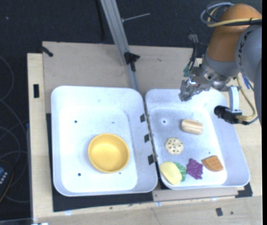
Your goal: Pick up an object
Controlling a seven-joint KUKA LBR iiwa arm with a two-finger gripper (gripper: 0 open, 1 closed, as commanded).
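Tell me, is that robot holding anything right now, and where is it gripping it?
Nothing is held. The gripper hangs above the far rim of the right white bin, apart from the tan bread roll below it.

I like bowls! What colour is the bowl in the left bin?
The bowl is yellow, seen best in the camera view.

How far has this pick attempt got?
Nothing looks picked yet. The pincer hangs over the right bin's far edge, with nothing visibly between its tips. The bread roll, cookie and grapes lie in that bin. Descent, grasp and lift all remain.
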